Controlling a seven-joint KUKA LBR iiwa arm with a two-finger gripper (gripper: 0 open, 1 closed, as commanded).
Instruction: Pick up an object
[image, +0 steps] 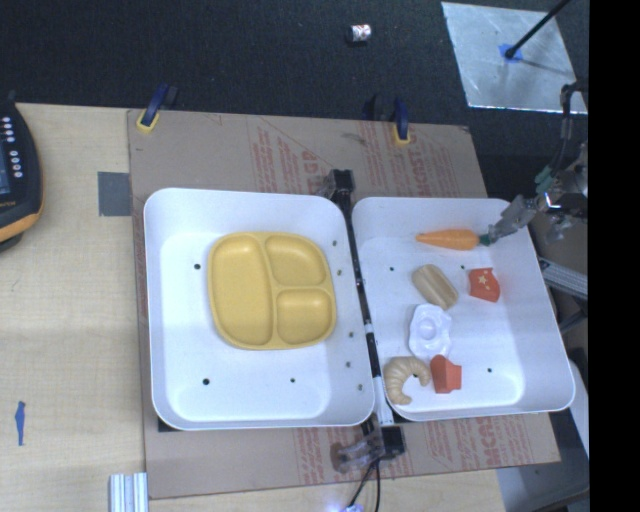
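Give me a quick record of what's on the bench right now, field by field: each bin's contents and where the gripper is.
left bin: one yellow divided plate, lying flat
right bin: carrot, bread roll, red block, white egg piece, croissant, small red piece
touching: croissant and small red piece side by side
gripper: at the right bin's far right rim, beside the carrot's green end
held: nothing visibly

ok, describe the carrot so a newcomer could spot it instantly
Look in the right-hand white bin, the one holding the small toy foods rather than the yellow divided plate. At its far edge lies the carrot: long, tapered, plain orange with a green tip, unlike the tan bread roll and red pieces nearer the camera.
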